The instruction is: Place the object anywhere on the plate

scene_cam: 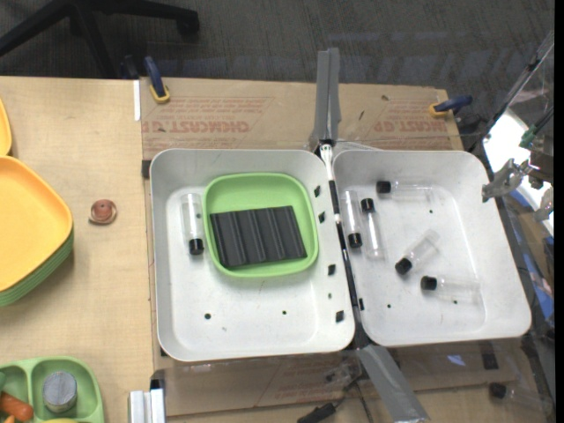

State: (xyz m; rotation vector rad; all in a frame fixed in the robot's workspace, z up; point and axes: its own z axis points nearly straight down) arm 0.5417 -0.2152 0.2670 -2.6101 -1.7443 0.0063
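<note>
While I can't make out whether the gripper (505, 181) is clenched or released, something metallic that looks like it sits just off the right bin's (493, 324) rim at about 3 o'clock, not over anything. The green plate (304, 192) is in the left bin (247, 333), pushed up toward 12 o'clock, and a dark ribbed slab (262, 236) is lying flat on it, covering most of the lower half. Just beside the plate at its 9 o'clock there's a clear vial with a black cap (192, 223) lying on the bin floor, cap end pointing to 6 o'clock, close to the plate's edge but not on it. Five more capped vials (417, 254) are scattered over in the right bin, two of them side by side near the 9 o'clock wall. Off on the bench at 9 o'clock is a stack of yellow plates (31, 227) with a little reddish disc (103, 211) next to it.
</note>
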